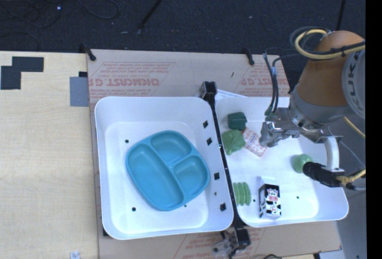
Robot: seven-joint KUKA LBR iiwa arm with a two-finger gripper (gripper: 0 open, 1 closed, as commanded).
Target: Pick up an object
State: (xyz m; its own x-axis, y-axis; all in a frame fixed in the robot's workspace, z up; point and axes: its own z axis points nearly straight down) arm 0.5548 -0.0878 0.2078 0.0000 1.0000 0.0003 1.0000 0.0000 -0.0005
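Note:
My gripper (270, 135) hangs low over the middle of the right bin (334, 207), under the grey arm with its orange band. Its tip is right beside a small pink and white packet (255, 144), on the packet's right edge; I cannot tell whether they touch. Left of the packet lie a light green lumpy piece (232, 141) and a dark green block (237, 120). A green ball (300, 162) sits to the right, under the arm. Toward the front are a green ribbed piece (242, 193) and a black and white carton (270, 200).
The left bin (110, 132) holds a blue divided plate (167, 168). A black divider rail (216, 156) runs between the two bins. A black cable end (322, 174) hangs off the arm near the green ball. Cardboard lies under both bins.

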